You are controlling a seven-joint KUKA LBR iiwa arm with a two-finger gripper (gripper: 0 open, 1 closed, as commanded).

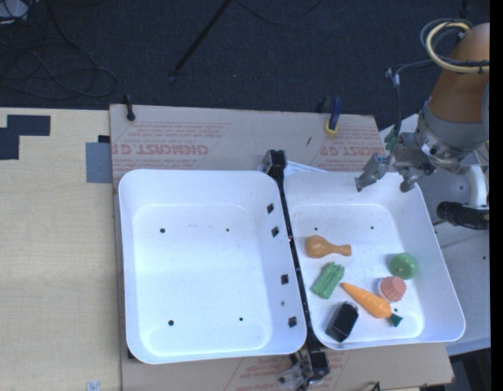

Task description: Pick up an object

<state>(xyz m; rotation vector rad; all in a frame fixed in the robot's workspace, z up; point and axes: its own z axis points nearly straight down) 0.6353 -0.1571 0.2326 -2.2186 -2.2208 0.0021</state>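
Note:
My gripper (390,179) hangs over the far right rim of the right bin (373,218), its two fingers spread apart with nothing between them. Well below it in that bin lie an orange chicken-leg toy (326,248), a green ridged piece (326,281), an orange carrot (368,300), a black block (342,321), a pink round piece (392,288) and a green ball-like toy (403,265). All of them rest on the bin floor, apart from the gripper.
The left bin (202,267) sits beside the right one, with a black divider strip (285,243) between them. Both stand on a cardboard sheet (235,141). Cables and a clamp (333,119) lie at the back.

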